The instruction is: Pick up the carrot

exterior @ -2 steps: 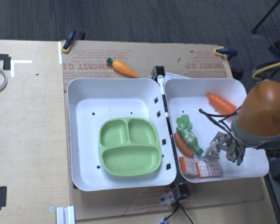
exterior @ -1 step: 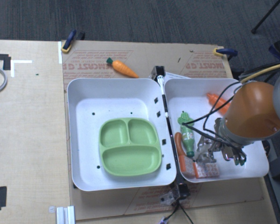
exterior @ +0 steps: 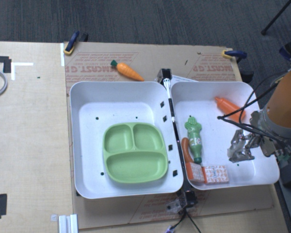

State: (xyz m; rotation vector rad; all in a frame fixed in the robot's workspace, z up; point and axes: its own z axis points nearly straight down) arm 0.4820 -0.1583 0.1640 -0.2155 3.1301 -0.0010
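The carrot lies on the cardboard behind the left bin, outside both bins. Its long axis runs on a slant — green stub toward the upper left, tapered orange tip toward the lower right. It is small, bright orange, smooth. The gripper hangs over the right bin, well apart from it — whether it is open, I cannot tell.
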